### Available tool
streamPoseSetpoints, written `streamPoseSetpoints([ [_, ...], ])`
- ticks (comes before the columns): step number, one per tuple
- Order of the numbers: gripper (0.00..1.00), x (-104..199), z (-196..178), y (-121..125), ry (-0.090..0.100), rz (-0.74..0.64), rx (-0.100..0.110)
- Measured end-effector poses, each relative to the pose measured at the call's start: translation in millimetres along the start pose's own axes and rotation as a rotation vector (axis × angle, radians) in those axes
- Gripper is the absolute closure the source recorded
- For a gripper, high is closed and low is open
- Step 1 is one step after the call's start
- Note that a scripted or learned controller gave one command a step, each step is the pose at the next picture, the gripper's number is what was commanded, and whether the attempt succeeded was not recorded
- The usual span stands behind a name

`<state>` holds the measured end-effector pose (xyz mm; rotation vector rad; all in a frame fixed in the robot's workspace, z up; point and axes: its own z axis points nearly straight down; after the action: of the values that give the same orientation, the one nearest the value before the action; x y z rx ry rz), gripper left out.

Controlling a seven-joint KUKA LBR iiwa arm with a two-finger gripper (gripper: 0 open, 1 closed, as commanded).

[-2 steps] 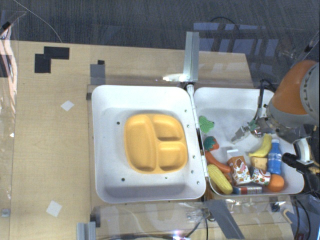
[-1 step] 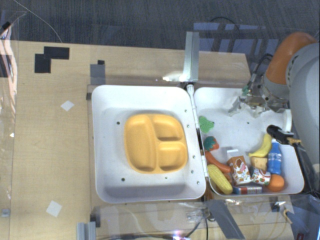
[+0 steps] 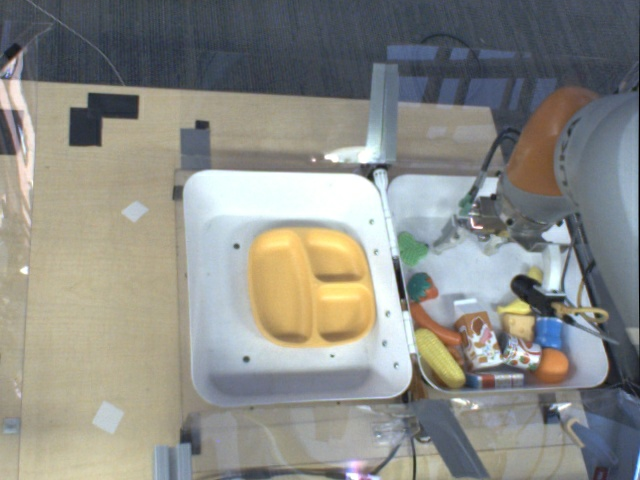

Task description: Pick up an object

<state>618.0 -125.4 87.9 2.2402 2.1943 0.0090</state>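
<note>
The arm (image 3: 590, 148) hangs over the far part of the right bin (image 3: 440, 193), its gripper (image 3: 478, 218) just above the white floor there, and whether it is wide or narrow I cannot tell from this angle; nothing shows between its tips. The pickable things sit mostly toward the near edge of that bin: a yellow corn cob (image 3: 438, 356), an orange carrot (image 3: 432, 323), a printed carton (image 3: 478, 340), a blue block (image 3: 549, 332), an orange ball (image 3: 552, 366), and a green piece (image 3: 411, 247) against the bin's left wall.

Here is the risk as I read it: the gripper is poised over bare plastic, so a straight drop may close on nothing. If it swings toward the near pile, the objects there are touching one another, and a tip could land on top of one and shove the neighbours instead of straddling a single item. The corn cob and ball look rounded and could roll or squirt out.

The left bin (image 3: 220, 218) carries a yellow divided tray (image 3: 310, 285) in its middle. The counter (image 3: 100, 298) is pale wood with black tape marks (image 3: 100, 116) near its far left corner; beyond it lies dark carpet (image 3: 250, 28).
</note>
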Motion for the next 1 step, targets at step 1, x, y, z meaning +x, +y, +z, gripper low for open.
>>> streamPoseSetpoints([
  [1, 0.0, -27.3, -95.9, 16.2, -0.003, 0.129, -0.006],
])
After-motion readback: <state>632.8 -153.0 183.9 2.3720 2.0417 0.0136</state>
